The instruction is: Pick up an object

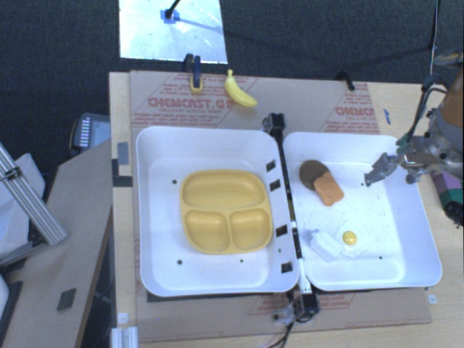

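Bench from above, near edge first: small yellow ball (pixel 349 238) and pale clear block (pixel 325 246) lie close together low in right bin (pixel 417 267). Left bin (pixel 152 267) carries yellow divided tray (pixel 223 211). Mid-bin: orange block (pixel 329 189) touching brown round object (pixel 312 172). Gripper (pixel 380 169) hangs over right bin's far-right part, nothing visible between fingers; grip state cannot tell. Beyond bins, toy banana (pixel 239 91) on cardboard. Likely step: approach, pick not yet made. Next move calls for shift left, descent onto chosen object.

Yellow tray (pixel 221 210) (three compartments), white bins (pixel 156 216), orange block (pixel 329 189).
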Controlling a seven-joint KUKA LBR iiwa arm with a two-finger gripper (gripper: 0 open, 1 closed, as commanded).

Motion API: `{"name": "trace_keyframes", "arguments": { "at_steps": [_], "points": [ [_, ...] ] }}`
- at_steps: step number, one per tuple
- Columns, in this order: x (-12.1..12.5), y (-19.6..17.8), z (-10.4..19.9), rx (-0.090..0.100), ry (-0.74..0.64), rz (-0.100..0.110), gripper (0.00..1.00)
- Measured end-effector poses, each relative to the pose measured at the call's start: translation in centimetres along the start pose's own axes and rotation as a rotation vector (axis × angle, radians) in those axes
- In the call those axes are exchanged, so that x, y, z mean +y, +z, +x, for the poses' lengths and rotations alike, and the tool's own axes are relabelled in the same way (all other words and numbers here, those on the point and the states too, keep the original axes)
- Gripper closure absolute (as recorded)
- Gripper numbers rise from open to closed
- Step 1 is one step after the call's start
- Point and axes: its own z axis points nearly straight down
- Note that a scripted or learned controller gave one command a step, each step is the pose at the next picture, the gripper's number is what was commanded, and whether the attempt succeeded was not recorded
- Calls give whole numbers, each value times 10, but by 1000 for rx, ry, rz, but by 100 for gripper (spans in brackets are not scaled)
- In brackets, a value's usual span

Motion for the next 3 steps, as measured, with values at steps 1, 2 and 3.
{"name": "trace_keyframes", "arguments": {
  "at_steps": [1,2,3],
  "points": [
    [2,41,-2,0,2,2,0],
    [0,104,-2,1,2,5,0],
    [3,163,-9,1,2,5,0]
  ]
}}
